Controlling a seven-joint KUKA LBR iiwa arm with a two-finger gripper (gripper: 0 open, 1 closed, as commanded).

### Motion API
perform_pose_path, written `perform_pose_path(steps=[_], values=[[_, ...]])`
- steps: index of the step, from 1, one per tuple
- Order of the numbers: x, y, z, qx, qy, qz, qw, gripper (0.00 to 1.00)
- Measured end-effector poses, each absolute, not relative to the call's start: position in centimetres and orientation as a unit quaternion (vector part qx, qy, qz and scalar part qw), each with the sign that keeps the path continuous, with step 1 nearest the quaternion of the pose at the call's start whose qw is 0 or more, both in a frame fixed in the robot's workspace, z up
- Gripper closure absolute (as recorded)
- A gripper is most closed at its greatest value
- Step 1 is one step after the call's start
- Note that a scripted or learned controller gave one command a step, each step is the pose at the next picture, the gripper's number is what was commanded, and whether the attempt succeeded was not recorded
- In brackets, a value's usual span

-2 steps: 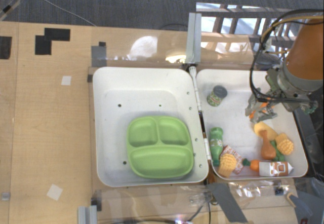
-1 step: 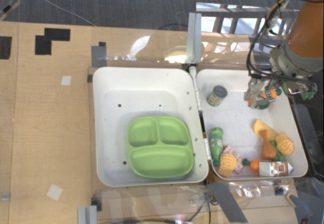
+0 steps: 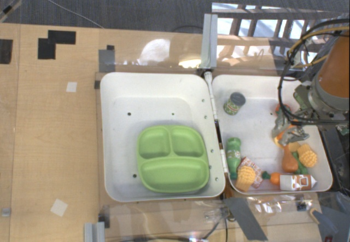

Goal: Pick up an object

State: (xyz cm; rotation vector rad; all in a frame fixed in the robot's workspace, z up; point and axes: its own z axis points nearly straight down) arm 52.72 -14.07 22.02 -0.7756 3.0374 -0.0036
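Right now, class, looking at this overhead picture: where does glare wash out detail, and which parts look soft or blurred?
In the camera view, bright glare sits on the clear panel behind the left bin and along the metal rack; the green divided plate is crisp with soft shadow; the tool and the small toys near it look smeared.

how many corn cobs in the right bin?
2. One corn cob lies near the front edge, beside the green bottle. The other corn cob is at the bin's right side, just below the gripper. More could be hidden under the arm.
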Motion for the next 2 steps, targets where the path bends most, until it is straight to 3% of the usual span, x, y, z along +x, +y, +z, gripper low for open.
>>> perform_pose_path(steps=[1,2], values=[[55.7,-8.5,27.2,-0.171,0.985,-0.0006,0.006,1.00],[53.6,-12.3,21.8,-0.356,0.934,-0.0010,0.003,1.00]])
